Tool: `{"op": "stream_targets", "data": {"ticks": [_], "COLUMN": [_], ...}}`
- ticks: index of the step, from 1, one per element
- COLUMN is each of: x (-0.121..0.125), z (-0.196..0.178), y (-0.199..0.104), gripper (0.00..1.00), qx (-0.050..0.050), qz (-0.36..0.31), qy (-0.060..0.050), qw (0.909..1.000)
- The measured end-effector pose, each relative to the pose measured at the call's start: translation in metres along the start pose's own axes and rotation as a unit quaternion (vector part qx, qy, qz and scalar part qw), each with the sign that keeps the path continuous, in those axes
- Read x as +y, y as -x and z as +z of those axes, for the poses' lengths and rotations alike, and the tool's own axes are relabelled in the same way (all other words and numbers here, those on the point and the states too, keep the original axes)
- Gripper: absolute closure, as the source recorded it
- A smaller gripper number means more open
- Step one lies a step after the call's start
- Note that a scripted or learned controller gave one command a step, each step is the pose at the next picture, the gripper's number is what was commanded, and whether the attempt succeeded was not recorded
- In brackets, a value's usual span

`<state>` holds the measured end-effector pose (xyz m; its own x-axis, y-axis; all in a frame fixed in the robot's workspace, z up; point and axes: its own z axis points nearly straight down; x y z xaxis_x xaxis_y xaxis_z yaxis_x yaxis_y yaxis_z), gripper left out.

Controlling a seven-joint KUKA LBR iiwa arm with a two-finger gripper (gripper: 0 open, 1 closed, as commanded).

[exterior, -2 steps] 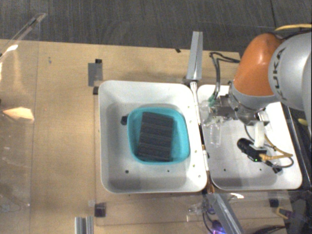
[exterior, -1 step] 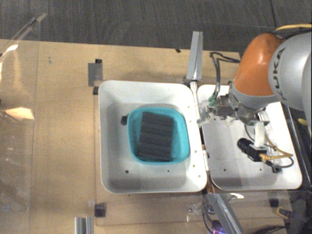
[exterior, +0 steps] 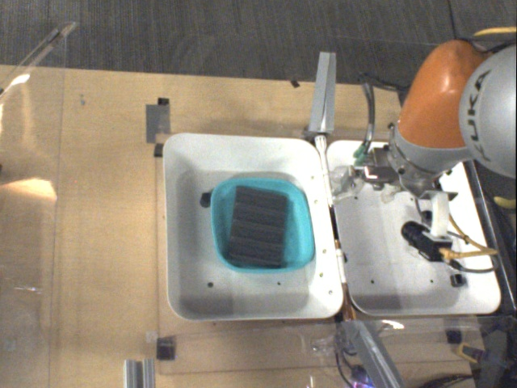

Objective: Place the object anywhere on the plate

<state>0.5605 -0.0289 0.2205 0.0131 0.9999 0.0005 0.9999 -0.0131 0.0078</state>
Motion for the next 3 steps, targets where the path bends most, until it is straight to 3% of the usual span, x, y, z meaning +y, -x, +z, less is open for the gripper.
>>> {"op": "stream_targets", "data": {"ticks": [1, 2, 3], "x": [-0.039, -0.036, -0.041], "z": [-0.023, -0.019, -0.043], "y": [-0.066, -0.062, -0.021], "gripper": [0.0, 0.0, 0.0], "qx": [0.0, 0.0, 0.0], "qz": [0.044, 0.071, 0.113], "qy": [-0.001, -0.001, 0.0], "qw": [0.999, 0.9975, 0.9936]}}
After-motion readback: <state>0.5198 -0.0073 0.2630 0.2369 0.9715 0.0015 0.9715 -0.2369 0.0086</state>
